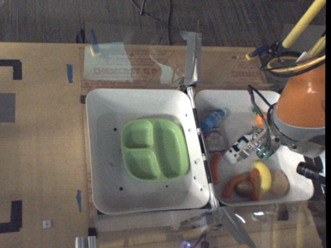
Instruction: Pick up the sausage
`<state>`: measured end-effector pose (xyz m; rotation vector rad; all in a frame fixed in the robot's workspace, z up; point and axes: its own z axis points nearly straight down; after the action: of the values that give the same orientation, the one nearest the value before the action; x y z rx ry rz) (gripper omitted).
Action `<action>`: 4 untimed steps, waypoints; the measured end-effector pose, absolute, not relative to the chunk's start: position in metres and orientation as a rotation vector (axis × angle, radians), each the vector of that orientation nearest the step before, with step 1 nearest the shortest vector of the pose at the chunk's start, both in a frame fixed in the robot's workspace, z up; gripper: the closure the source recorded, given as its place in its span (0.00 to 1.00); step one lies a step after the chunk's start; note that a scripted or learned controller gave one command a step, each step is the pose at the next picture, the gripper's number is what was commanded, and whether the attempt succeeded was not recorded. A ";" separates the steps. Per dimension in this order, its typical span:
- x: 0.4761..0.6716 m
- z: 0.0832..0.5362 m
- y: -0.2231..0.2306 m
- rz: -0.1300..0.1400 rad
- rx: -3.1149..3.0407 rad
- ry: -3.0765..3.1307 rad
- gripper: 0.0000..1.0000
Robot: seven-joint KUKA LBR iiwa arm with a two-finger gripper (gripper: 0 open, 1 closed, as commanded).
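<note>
The sausage (214, 168), a slim reddish piece, lies along the left wall of the right bin (235, 99), near its front. My gripper (246, 147) hangs over the middle of that bin, a little right of and behind the sausage, apart from it. Nothing shows in its grasp. The grey wrist and orange band (302, 99) rise to the right.
At the right bin's front lie a curved orange-red piece (234, 183), a yellow banana (264, 174), and a brown potato-like lump (280, 183). A blue bottle (212, 121) lies at its back left. The left bin (101, 138) holds a green divided plate (155, 149).
</note>
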<state>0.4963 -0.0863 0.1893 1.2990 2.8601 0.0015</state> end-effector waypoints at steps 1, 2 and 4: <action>0.496 0.189 -0.087 0.002 1.300 2.859 0.00; 0.508 0.185 -0.043 0.002 1.291 2.861 0.00; 0.480 0.185 -0.041 0.002 1.217 2.893 0.00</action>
<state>0.4804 -0.0414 0.1848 1.2170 2.8931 0.0020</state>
